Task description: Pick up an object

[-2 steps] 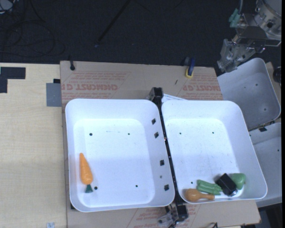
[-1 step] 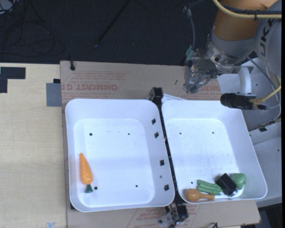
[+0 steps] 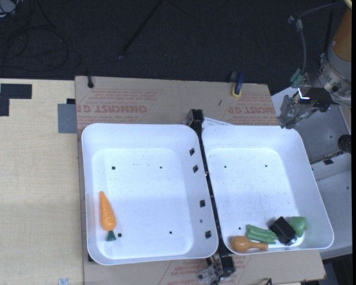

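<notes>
An orange toy carrot [image 3: 107,213] with a green stub lies near the front left of the left bin [image 3: 136,136]. In the right bin [image 3: 255,141], at its front right corner, a small cluster lies together: a green pea pod [image 3: 260,233], a black block [image 3: 282,230], a green rounded piece [image 3: 298,223] and an orange-tan pear-shaped piece [image 3: 247,244]. My gripper [image 3: 291,112] hangs above the back right corner of the right bin, outside its rim and far from every object. Nothing is seen between its fingers.
Both bins rest on a cardboard sheet [image 3: 166,103] on the bench. A black divider clip strip [image 3: 202,177] runs between the bins. A blue and yellow clamp [image 3: 237,85] holds the cardboard's back edge. Cables hang by the arm at the upper right.
</notes>
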Controlling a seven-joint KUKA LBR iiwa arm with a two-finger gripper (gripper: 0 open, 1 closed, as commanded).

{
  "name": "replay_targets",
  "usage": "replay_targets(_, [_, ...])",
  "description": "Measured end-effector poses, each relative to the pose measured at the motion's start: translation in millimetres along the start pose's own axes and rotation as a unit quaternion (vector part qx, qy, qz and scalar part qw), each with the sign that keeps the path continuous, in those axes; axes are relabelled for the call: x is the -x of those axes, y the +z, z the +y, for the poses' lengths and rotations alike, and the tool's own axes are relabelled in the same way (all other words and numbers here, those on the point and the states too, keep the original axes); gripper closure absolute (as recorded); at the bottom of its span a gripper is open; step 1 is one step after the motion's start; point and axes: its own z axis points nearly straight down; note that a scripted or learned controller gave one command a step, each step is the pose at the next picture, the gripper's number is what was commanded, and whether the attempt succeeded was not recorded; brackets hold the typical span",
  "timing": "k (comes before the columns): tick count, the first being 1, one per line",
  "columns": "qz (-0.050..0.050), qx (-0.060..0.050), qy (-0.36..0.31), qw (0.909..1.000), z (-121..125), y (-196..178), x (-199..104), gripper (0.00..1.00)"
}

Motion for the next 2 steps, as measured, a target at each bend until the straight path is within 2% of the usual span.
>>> replay_targets(1, [0.001, -0.002, -0.002, 1.0, -50, -7, 35, 1.0])
replay_targets(2, [0.002, -0.006, -0.003, 1.0, 3, 98, 59, 1.0])
